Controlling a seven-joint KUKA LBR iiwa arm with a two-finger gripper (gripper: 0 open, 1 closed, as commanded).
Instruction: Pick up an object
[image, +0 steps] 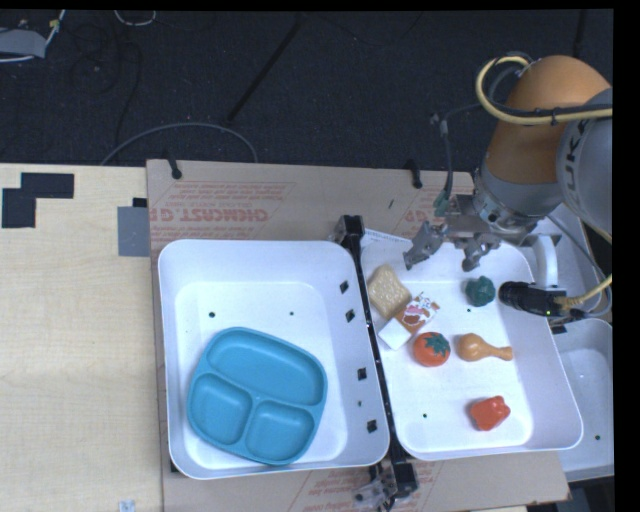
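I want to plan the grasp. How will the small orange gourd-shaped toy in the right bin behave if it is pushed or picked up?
The orange gourd toy lies on its side with a rounded body, so it may roll when pushed. Its surface looks smooth, so the hand could slip off the bulb. The thin neck seems easier to pinch.
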